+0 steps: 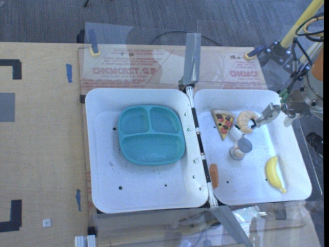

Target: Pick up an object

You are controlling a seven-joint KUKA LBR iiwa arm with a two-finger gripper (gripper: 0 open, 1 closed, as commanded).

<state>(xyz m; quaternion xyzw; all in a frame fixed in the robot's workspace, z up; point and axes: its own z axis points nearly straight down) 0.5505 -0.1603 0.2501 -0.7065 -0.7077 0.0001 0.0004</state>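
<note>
Pincer point(258, 120) sits low at the upper right part of the right bin point(298, 161), reaching in from the bin's right rim, and its tip lies against the right side of a tan croissant point(245, 120); whether it is apart or together cannot be told from this angle, and nothing is seen held in it. That croissant rests on the bin floor near the back wall, touching the tip on one side and lying just beside a pizza slice point(223, 123) on the other, the slice's point turned toward the near edge. Just below the croissant lies a small white piece point(235, 134), and below that a little grey and tan cup-like object point(240, 148), its exact form too small to tell. A yellow banana point(275, 174) lies well apart toward the bin's near right corner, and an orange sausage-like piece point(214, 175) lies against the bin's left wall near the divider. In the left bin point(103, 153) a teal divided plate point(151, 134) sits flat toward the centre. Both bins rest on the light wooden surface point(41, 153).
</note>
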